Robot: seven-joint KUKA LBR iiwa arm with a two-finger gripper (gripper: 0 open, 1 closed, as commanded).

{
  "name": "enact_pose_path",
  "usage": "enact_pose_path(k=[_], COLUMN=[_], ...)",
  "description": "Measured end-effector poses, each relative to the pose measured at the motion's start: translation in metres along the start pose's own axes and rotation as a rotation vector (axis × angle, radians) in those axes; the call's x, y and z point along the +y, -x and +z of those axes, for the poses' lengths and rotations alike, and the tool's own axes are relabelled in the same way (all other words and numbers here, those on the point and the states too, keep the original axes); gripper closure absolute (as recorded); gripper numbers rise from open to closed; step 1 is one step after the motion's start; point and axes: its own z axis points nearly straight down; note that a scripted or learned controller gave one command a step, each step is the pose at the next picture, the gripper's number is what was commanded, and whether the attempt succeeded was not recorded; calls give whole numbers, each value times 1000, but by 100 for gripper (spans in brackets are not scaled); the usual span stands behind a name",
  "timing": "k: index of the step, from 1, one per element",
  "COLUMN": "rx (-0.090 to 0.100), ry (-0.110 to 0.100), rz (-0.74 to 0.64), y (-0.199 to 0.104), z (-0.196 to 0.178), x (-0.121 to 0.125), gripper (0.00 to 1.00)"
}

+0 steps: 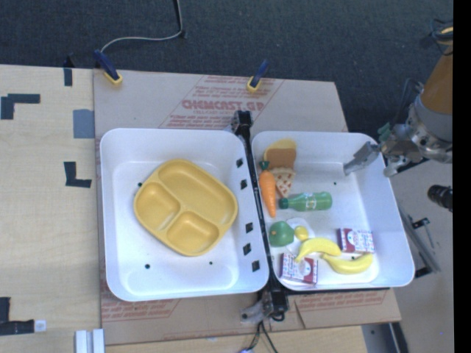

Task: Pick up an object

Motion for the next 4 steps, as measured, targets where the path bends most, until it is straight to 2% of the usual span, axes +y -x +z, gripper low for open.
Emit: enact_pose_path(k=[1, 2, 4], rx=[2, 0, -8], ry=[-3, 4, 2], rz=[0, -2, 2], y=[-9, -84, -101], z=[105, 153, 154], x=[50, 95, 93], gripper=[0, 0, 0])
